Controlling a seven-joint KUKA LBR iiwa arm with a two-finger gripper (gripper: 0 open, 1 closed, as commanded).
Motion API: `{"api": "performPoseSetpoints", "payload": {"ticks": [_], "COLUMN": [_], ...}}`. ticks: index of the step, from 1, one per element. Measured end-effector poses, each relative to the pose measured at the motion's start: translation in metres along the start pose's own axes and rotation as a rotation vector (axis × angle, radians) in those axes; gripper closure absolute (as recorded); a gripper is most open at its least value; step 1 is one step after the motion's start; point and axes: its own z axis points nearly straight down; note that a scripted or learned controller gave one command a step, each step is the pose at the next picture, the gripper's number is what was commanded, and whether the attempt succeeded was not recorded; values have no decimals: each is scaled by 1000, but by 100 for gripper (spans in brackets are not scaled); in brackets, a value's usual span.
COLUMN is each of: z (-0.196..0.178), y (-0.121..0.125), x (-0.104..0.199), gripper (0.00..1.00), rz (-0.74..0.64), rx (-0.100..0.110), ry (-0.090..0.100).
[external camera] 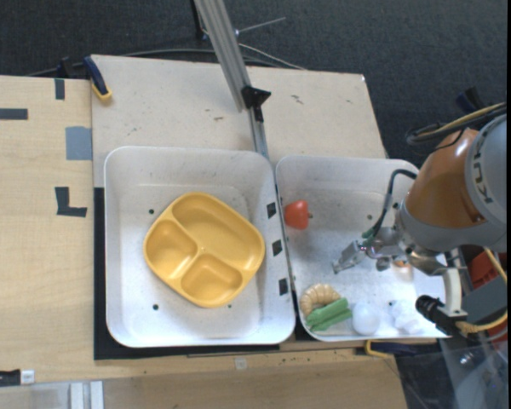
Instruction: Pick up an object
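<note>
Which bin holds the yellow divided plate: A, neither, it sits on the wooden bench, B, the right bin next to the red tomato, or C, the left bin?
C: the yellow divided plate lies flat in the left bin, while the red tomato sits in the right bin on the other side of the divider.

A small red tomato-like object [296,215] sits alone at the upper left of the right bin [341,170], close to the dividing wall. Along the bin's lower edge lie a tan ring-shaped piece [319,296], a green pod-like piece [329,314] touching it, and pale white lumps [365,319] just to the right.
</note>
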Motion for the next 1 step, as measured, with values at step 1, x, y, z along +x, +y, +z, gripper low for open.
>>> {"api": "performPoseSetpoints", "payload": {"ticks": [1], "z": [27], "y": [0], "x": [0], "gripper": [0], "rz": [0], "rx": [-7], "ry": [-3]}}
